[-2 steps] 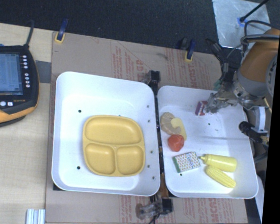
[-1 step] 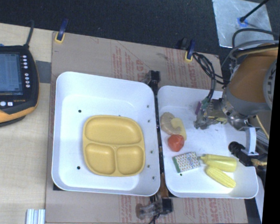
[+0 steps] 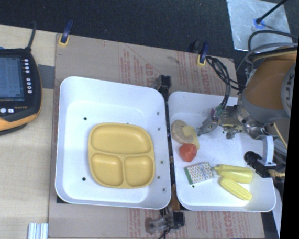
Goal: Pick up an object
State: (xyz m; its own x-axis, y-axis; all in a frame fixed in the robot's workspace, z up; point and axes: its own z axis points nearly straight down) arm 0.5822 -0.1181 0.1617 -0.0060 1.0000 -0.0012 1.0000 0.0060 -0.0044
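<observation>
You see the left bin [image 3: 69,135] bearing a yellow divided tray [image 3: 121,154]. In the right bin [image 3: 225,202] lie two corn cobs [image 3: 235,181], a beige lump [image 3: 183,131], a patterned packet [image 3: 199,173] and a red ball [image 3: 188,151]. Your gripper [image 3: 212,125] hangs beside the lump, holding nothing; its spread you cannot tell.

Bench [image 3: 12,182]: pale wood, under a brown cardboard sheet [image 3: 118,61].
On cardboard: two white bins side by side, left bin [image 3: 69,135], right bin [image 3: 225,202].
On bare wood, left: pendant [image 3: 7,89] with screen.
</observation>
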